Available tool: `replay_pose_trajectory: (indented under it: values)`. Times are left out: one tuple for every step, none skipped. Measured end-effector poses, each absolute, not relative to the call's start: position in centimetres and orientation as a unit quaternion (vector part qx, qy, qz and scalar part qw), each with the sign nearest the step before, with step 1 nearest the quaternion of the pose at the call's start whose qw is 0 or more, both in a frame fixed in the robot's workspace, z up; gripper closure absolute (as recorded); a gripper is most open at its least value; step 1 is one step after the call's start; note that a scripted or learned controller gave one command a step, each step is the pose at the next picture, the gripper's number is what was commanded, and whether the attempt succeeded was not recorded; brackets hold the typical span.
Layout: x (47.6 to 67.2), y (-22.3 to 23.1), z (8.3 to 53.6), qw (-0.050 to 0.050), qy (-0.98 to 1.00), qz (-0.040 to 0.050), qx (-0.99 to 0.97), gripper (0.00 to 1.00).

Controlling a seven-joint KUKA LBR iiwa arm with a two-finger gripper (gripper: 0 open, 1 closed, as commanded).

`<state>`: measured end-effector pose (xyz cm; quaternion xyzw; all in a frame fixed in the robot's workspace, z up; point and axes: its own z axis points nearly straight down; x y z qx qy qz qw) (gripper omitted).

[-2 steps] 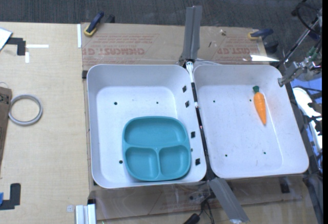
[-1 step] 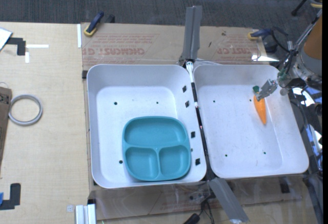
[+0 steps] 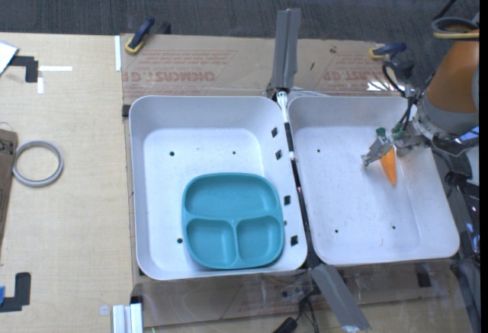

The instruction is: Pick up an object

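The gripper (image 3: 379, 150) is hanging over the upper right part of the right bin (image 3: 427, 248), its grey fingers (image 3: 373, 155) pointing down and to the left. An orange carrot-shaped object (image 3: 390, 165) is sitting right against the fingers, its blunt end up by them and its tip pointing down toward the bin floor. The fingers are lying beside and partly over its top, but whether they are spread or pinching it cannot be told from this angle, nor whether the object is lifted or lying on the floor.

The arm (image 3: 454, 88) is reaching in from the right, its orange band showing above the bin's far right corner, with dark cables looping beside it. The gripper is well inside the bin's walls: the right wall is near, the back wall a little farther, and the wide white floor to the left and toward the front is lying open.

The divider where the two bins meet is standing well to the left, with a grey post (image 3: 287, 49) rising at its far end. In the left bin (image 3: 152, 133), a teal three-compartment plate (image 3: 233, 220) is resting toward the front. On the wooden bench (image 3: 61, 248) farther left, a roll of tape (image 3: 35, 163) is lying, well apart from everything else. Blue-and-yellow clamps (image 3: 140, 34) are gripping the cardboard behind the bins.
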<state>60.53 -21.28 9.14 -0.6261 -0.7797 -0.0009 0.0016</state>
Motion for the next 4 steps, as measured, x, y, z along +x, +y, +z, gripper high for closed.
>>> replay_pose_trajectory:
  values:
    - [60.6, -21.4, 10.2, 0.0, -0.779, -0.0007, -0.626, 1.0]
    - [57.3, -22.2, 14.8, 0.0, -0.792, 0.0, -0.611, 1.0]
    - [54.4, -16.5, 21.1, 0.0, -0.748, 0.0005, -0.663, 1.0]
    - [60.2, -18.0, 15.6, 0.0, -0.749, 0.0009, -0.663, 1.0]
